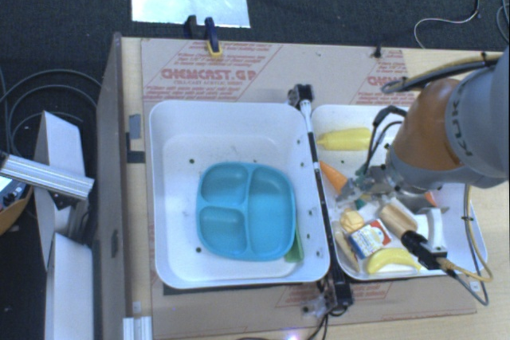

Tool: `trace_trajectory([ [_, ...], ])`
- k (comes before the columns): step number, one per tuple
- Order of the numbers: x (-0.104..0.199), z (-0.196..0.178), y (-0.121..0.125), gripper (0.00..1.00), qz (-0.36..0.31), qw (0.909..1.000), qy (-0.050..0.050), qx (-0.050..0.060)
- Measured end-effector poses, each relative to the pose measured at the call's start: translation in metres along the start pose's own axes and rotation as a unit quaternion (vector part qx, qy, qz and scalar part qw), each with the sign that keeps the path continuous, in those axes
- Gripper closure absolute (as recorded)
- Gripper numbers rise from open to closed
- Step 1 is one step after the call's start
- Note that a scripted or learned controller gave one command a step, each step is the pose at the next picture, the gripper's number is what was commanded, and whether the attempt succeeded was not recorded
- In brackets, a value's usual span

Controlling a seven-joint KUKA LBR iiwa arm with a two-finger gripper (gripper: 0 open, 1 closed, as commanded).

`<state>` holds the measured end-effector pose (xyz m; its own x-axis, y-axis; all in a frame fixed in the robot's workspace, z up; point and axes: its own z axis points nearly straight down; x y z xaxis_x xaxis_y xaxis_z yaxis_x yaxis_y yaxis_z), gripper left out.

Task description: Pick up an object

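Under the claw (pixel 360 191), in the right bin (pixel 458 263), toy food lies heaped: an orange carrot (pixel 333 174) just left, a yellow banana (pixel 392 260) below. Both probably light, stiff, slick plastic; take the carrot across its middle. Claw's opening: cannot tell.

Robotics lab, grey KUKA arm (pixel 470 123) over two shallow white plastic bins (pixel 171 171), protective-film bench top (pixel 239 72), loose black cables (pixel 32 91) on dark carpet
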<state>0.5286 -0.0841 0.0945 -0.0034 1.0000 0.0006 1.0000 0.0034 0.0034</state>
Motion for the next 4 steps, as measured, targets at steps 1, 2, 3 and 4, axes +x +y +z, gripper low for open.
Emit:
trace_trajectory([
  [1, -0.005, 0.010, 0.019, 0.00, -0.001, 1.0000, 0.000, 0.000],
  [2, -0.005, 0.010, 0.018, 0.00, 0.000, 1.0000, 0.000, 0.001],
  [3, -0.019, 0.016, 0.131, 0.00, 0.000, 0.9996, -0.001, 0.028],
  [4, -0.024, 0.006, 0.128, 1.00, 0.001, 0.9996, -0.004, 0.028],
])
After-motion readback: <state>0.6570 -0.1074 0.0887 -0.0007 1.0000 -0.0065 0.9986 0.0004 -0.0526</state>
